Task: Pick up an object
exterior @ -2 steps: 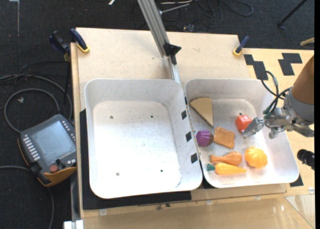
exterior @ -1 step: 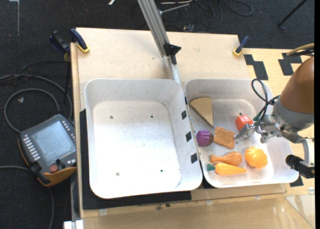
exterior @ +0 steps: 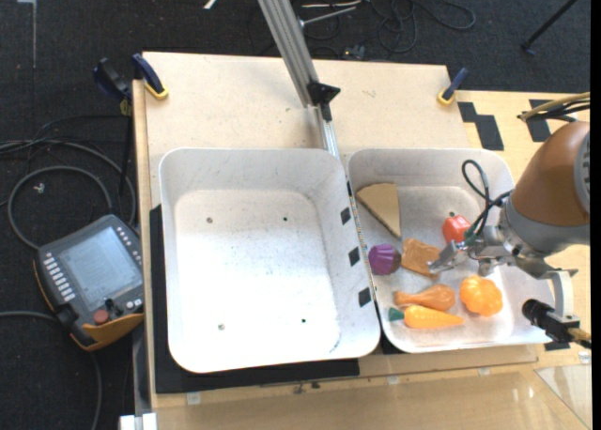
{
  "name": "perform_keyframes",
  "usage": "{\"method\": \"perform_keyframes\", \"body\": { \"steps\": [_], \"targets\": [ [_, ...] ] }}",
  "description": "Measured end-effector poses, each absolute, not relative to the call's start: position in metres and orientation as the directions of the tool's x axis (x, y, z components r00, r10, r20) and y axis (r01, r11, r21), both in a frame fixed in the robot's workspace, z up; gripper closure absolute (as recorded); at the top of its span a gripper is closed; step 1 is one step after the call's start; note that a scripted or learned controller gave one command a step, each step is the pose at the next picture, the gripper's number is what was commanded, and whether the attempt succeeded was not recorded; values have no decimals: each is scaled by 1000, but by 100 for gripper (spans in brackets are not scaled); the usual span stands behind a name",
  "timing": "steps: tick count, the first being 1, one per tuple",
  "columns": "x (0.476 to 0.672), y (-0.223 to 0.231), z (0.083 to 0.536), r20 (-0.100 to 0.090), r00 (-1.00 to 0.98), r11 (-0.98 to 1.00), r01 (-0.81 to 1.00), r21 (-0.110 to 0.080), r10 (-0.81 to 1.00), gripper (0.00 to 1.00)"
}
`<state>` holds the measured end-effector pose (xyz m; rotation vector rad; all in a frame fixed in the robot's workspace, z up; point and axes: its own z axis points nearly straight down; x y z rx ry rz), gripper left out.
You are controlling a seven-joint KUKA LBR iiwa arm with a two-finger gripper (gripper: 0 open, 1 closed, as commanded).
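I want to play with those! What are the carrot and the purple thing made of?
Both look like plastic toy food. The carrot is one even orange with a smooth, slightly shiny skin. The purple thing, maybe a grape or eggplant, is evenly coloured and smooth too. It's too small to be sure.

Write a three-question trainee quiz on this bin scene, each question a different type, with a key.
1. True or false: the toy food lies in the left bin.
2. Which item lies nearest the divider between the bins? A) purple toy B) orange fruit C) red toy
3. Fill in: the gripper hovers over the ____ bin.

Key: 1 false, the toys lie in the right bin; 2 A; 3 right.
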<state>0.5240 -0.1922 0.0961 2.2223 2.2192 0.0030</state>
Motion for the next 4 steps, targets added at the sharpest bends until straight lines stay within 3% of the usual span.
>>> {"method": "perform_keyframes", "body": {
  "steps": [1, 3, 4],
  "targets": [
    [525, -192, 108, -1, 1, -1, 1000, 7, 1000, 100],
    [524, -184, 211, -2, -3, 3, 1000, 6, 1000, 100],
    [530, -130, 222, 1, -9, 9, 1000, 3, 1000, 100]
  ]
}}
